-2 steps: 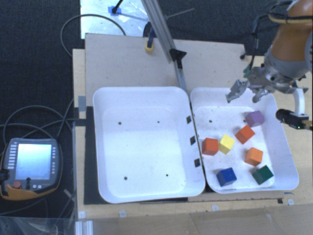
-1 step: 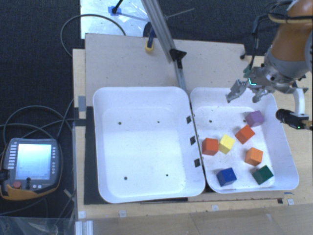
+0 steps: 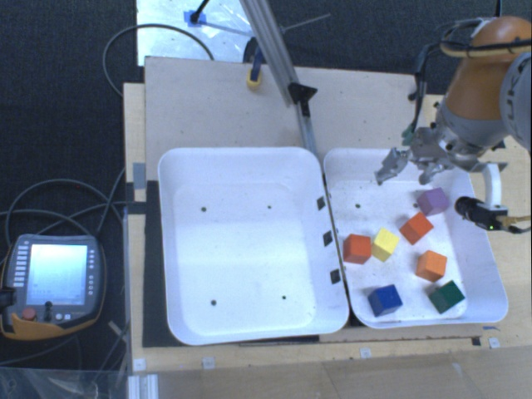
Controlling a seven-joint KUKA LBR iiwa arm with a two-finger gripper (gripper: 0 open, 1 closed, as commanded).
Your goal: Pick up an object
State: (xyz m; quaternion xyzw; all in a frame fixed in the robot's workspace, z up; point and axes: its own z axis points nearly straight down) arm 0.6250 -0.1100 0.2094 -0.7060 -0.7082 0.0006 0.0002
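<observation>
The end effector [image 3: 407,166] hovered with fingers apart and nothing between them over the right bin [image 3: 357,306], just beside the purple cube [image 3: 432,199]. This looked like the approach step; next came descending squarely over 1 cube.

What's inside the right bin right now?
Right bin holds seven blocks: purple, three orange, yellow, blue, green. The claw hides some of the floor.

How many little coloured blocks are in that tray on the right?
7, all in the right bin: purple, three orange, yellow, blue, green. The arm could hide more.
</observation>
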